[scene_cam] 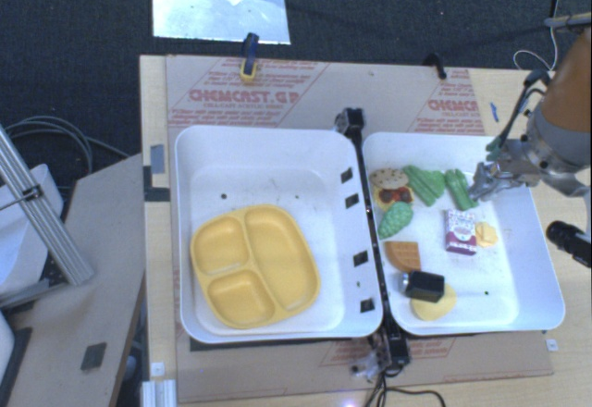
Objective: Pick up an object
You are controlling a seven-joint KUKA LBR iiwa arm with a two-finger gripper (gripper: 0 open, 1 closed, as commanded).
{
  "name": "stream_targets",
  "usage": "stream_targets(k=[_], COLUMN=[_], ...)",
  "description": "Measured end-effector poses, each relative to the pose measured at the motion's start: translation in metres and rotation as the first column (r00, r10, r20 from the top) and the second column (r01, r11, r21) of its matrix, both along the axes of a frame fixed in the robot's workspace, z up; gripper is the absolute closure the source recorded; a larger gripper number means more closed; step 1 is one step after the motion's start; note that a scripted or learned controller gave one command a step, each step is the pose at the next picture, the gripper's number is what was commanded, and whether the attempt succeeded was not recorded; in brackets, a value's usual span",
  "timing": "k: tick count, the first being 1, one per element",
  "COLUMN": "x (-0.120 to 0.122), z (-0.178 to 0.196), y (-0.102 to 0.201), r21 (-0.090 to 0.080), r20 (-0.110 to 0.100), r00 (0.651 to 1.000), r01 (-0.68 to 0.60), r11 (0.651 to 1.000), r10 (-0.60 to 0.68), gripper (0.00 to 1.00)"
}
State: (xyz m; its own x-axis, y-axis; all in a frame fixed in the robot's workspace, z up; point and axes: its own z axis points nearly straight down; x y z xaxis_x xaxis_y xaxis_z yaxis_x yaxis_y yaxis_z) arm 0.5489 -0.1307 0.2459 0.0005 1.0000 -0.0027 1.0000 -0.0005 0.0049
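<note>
The arm (566, 109) is seen reaching in from the right, its gripper (483, 181) lowered and pointed leftward, fingers not clearly resolved.

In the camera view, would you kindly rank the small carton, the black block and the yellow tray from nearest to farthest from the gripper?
Measured from the gripper, at the right bin's upper right:
1. Small carton, just below and left of it, in the right bin.
2. Black block, lower in the right bin, near its front.
3. Yellow tray, across in the left bin.
</note>
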Motion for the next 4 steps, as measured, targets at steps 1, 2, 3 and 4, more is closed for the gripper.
stream_targets(k=[1,2,3,4], x=[-0.001,-0.032,0.037,0.088], z=[0.000,-0.164,-0.161,-0.160], y=[0.002,-0.046,-0.043,-0.077], r21=[0.002,0.004,0.001,-0.001], r20=[-0.002,-0.016,0.003,0.004], r00=[1.000,1.000,1.000,1.000], r01=[-0.003,0.004,-0.007,-0.006], r11=[1.000,1.000,1.000,1.000], r10=[0.003,-0.004,0.007,0.006], gripper=[0.00,0.00,0.00,0.00])
